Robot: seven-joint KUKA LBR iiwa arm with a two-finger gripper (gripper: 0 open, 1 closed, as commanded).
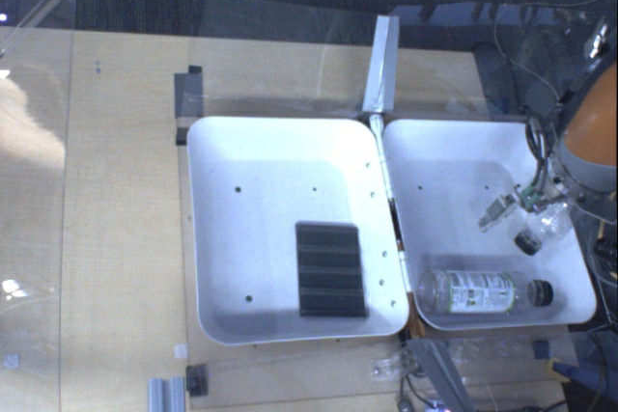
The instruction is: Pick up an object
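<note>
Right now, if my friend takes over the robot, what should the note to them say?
Gripper: over the right bin, near its far right side; I cannot tell if it is open or shut.
Things: a clear bottle lies on its side along the right bin's near edge. A black ribbed block lies flat in the left bin.
Done: nothing lifted that I can see.
Left: grasp one object and lift it.

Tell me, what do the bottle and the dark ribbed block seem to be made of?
Bottle: probably clear plastic, glossy; the bin shows through it, with a paper-like label and a dark cap.
Ribbed block: matte black, perhaps rubber or foam; no shine, so uncertain.
</note>
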